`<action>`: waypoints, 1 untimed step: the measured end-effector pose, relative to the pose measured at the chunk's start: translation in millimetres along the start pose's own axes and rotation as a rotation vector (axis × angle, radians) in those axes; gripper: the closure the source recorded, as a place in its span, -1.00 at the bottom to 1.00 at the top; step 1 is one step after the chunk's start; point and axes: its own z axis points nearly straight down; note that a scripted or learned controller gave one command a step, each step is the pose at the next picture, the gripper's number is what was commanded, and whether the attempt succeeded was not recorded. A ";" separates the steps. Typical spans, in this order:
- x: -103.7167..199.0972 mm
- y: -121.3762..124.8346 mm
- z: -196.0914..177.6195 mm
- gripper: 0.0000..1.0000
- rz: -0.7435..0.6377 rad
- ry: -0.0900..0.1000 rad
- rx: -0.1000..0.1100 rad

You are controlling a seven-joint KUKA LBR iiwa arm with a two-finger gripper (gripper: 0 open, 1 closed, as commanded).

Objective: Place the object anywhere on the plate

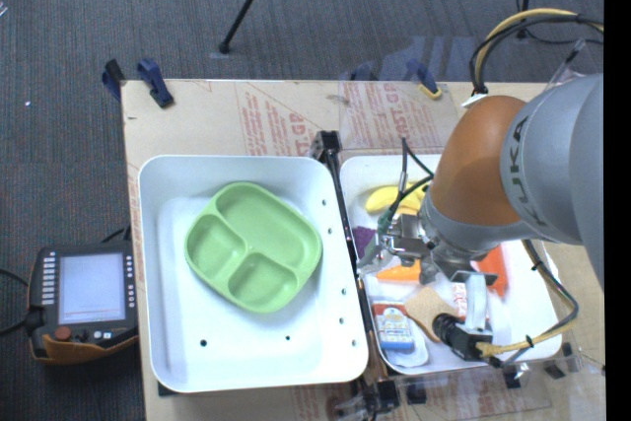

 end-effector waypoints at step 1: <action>0.0 0.0 0.0 -1.00 0.000 0.000 0.000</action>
